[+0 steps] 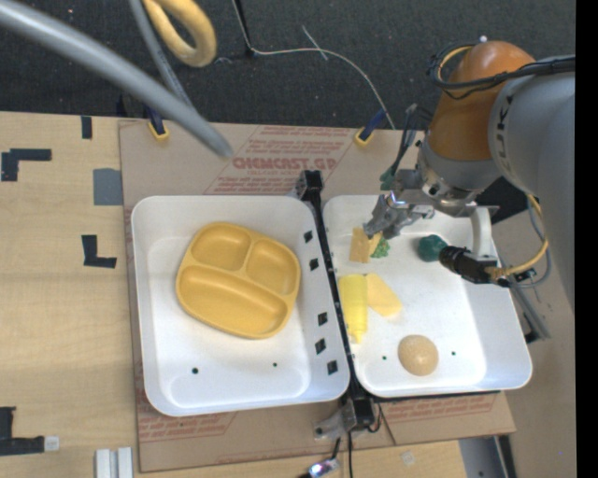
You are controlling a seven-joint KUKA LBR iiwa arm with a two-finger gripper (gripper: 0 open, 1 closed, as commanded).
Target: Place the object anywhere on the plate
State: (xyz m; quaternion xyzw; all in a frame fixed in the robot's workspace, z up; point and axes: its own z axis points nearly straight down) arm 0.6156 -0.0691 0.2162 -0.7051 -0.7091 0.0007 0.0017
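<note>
A yellow plate (239, 278) with three compartments lies in the left bin (159, 364). In the right bin (486, 359), my gripper (381, 224) hangs low over the far left part, just above a small orange-yellow wedge (360, 246) and a green piece (378, 248) beside it. A long yellow piece (353, 306) and a pale yellow piece (382, 296) lie side by side in the middle. A round tan ball (418, 355) rests near the front, and a dark green object (432, 246) sits to the right of the gripper.
A black divider (322, 280) runs between the two bins. A black cable and fitting (467, 263) hang from the wrist over the right bin. A grey bar (112, 65) with a yellow loop (182, 28) crosses the top left.
</note>
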